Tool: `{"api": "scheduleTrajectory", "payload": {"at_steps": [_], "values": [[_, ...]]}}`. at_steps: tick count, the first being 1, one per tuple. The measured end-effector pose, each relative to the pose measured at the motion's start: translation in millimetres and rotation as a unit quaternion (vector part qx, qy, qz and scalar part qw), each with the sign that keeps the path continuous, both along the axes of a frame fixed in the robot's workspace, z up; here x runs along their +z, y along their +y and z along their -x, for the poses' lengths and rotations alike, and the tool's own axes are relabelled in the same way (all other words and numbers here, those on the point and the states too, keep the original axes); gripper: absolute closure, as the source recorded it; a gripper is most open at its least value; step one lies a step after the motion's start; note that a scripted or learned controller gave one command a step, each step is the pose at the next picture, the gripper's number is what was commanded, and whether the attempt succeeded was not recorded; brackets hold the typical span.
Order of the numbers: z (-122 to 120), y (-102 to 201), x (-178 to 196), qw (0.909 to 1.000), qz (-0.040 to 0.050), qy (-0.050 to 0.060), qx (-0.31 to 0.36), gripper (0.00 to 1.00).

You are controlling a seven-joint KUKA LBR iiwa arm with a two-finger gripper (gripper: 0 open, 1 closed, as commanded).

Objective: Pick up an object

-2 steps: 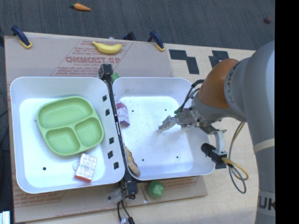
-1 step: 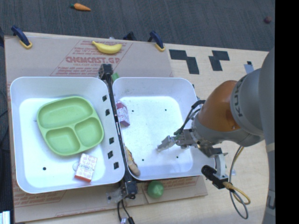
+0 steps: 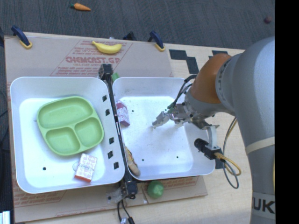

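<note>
My gripper (image 3: pixel 160 120) hangs low over the middle of the right bin (image 3: pixel 187 84), pointing left, and I see nothing in it. A small maroon and white packet (image 3: pixel 122 113) lies against that bin's left wall, well to the left of the gripper. A tan, peanut-shaped object (image 3: pixel 131 163) rests in the bin's front left corner. In the left bin (image 3: pixel 18 125) there is a green divided plate (image 3: pixel 70 124), with a small red and white box (image 3: pixel 86 167) in front of it.
A toy banana (image 3: pixel 107 46) lies on the cardboard behind the bins. In front of the right bin sits a green ball (image 3: pixel 155 189). An orange carrot (image 3: pixel 81 6) is on the floor beyond the bench. Blue clamps (image 3: pixel 157 39) hold the cardboard's far edge.
</note>
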State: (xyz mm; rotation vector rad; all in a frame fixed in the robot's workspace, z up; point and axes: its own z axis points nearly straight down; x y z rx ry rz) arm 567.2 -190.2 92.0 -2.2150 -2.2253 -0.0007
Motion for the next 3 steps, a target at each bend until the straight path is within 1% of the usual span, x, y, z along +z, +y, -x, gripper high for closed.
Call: {"api": "scheduleTrajectory", "payload": {"at_steps": [1,2,3], "values": [[-60,-21,53,1.0000,0.0006,-0.001,0.001,0.00],[26,17,43,1.0000,0.0001,0.002,0.000,0.00],[91,33,-1,1.0000,0.0001,0.002,0.001,0.00]]}}
